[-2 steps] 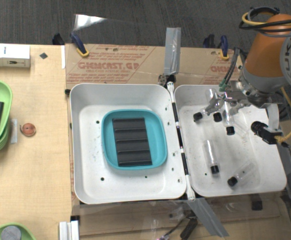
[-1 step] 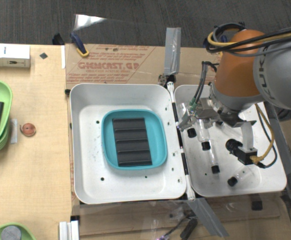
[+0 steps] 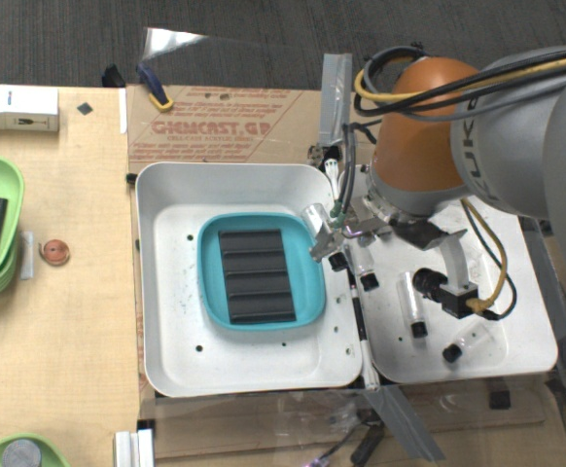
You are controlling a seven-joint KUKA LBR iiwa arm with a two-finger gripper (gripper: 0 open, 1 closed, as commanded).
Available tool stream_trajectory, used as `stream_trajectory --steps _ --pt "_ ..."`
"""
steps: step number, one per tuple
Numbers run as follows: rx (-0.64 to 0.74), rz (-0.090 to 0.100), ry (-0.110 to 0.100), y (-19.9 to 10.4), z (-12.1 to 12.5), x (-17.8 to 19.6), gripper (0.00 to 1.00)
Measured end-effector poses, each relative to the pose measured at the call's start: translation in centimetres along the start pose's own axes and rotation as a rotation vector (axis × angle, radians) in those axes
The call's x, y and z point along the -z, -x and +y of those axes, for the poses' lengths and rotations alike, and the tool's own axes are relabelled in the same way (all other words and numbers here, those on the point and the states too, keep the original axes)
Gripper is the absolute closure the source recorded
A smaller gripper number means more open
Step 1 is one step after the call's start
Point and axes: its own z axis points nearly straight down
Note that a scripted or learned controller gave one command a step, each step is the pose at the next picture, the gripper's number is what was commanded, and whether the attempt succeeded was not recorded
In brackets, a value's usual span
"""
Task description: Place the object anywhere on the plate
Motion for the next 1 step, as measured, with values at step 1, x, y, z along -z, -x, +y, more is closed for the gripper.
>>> stream_trajectory --steps 1 --pt "0.000 0.000 0.000 0.04 0.00 0.01 0.00"
